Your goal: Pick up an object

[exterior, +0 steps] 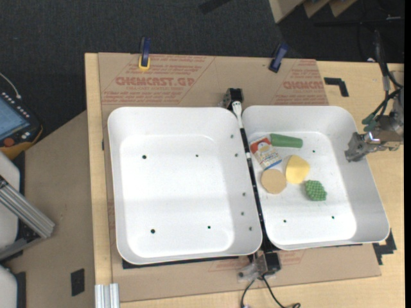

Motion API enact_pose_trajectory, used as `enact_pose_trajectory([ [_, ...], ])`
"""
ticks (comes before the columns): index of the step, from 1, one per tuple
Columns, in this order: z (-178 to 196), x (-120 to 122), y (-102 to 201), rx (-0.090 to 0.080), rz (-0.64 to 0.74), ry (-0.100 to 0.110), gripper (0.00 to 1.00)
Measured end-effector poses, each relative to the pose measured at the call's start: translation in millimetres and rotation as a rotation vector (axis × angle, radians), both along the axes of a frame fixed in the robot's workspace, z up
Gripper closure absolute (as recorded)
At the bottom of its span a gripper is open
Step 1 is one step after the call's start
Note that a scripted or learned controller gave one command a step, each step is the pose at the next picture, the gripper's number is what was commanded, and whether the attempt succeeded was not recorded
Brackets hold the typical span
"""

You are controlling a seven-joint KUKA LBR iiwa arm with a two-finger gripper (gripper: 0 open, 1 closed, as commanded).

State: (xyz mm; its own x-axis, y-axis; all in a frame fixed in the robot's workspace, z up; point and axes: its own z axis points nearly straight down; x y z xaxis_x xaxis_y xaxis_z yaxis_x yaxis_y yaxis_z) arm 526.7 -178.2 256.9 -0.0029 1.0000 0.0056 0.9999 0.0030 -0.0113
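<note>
The right bin (pixel 340 220) holds several small objects clustered toward its left side. A green cylinder (pixel 286 141) lies at the back, with a red and white packet (pixel 264 151) just left of it. A yellow piece (pixel 297 169) touches a tan round disc (pixel 273 181). A green knobbly piece (pixel 314 190) lies nearest the front. My gripper (pixel 358 148) hangs over the right rim of this bin, well to the right of all the objects, with nothing seen in it.
The left bin (pixel 128 191) lies beside the right one on a cardboard sheet (pixel 192 76). A black divider strip (pixel 249 172) runs between the bins. Blue clamps (pixel 145 54) hold the sheet's far edge. Cables hang at the far right (pixel 385 101).
</note>
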Motion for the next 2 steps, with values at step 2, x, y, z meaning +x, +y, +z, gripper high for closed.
enact_pose_trajectory([
  [2, 15, 32, -45, -0.01, 0.001, -0.018, 1.0],
])
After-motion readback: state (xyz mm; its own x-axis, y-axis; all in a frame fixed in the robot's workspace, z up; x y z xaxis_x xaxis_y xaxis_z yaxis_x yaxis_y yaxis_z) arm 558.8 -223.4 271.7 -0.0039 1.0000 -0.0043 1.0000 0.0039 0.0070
